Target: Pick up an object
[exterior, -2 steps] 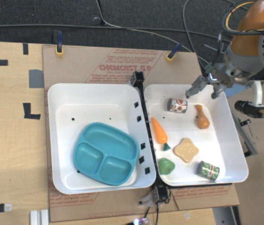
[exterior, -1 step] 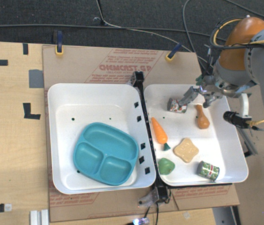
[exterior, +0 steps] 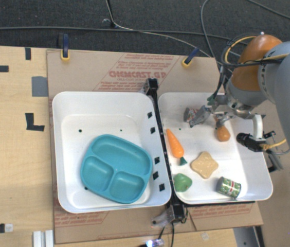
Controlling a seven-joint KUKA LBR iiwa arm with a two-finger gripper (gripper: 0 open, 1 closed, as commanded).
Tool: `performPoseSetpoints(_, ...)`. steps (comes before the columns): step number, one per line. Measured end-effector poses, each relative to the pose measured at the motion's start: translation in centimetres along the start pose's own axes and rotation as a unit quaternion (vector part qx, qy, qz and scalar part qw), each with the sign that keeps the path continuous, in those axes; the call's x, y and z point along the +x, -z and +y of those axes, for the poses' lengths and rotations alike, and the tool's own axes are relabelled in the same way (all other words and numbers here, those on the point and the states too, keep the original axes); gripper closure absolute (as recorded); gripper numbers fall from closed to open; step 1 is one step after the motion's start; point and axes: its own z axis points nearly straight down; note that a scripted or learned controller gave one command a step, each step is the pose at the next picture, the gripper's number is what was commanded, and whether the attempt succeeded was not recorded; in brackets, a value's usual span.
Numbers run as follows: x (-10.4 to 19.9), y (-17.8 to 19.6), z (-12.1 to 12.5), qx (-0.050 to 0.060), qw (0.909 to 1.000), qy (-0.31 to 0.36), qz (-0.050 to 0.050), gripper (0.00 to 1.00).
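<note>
The nearest candidate for picking is a small orange-brown lump (exterior: 222,134), something like a toy potato or bread roll, lying on the floor of the right bin (exterior: 248,189) just below and a touch right of the gripper (exterior: 206,116). The gripper hangs low over the bin's upper part, and its grey fingers (exterior: 194,115) look spread apart with nothing between them, so I'd say it is open and empty, poised for a descent rather than carrying anything.

Further out from the hand, down and to its left, a toy carrot (exterior: 175,143) lies slantwise near the divider. Below the hand sits a tan slice of toast (exterior: 204,164), with a green leafy piece (exterior: 182,182) lower left and a small green can (exterior: 229,187) lying on its side lower right. They are scattered loosely, well apart, which leaves finger room around each.

Far to the hand's left, the left bin (exterior: 62,138) holds a teal divided plate (exterior: 116,168), probably just another thing to grab.
</note>
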Motion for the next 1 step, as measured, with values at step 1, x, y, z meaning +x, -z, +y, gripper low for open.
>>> performPoseSetpoints(1,0.09,0.86,0.1,0.001,1.0,0.001,0.001,1.0)
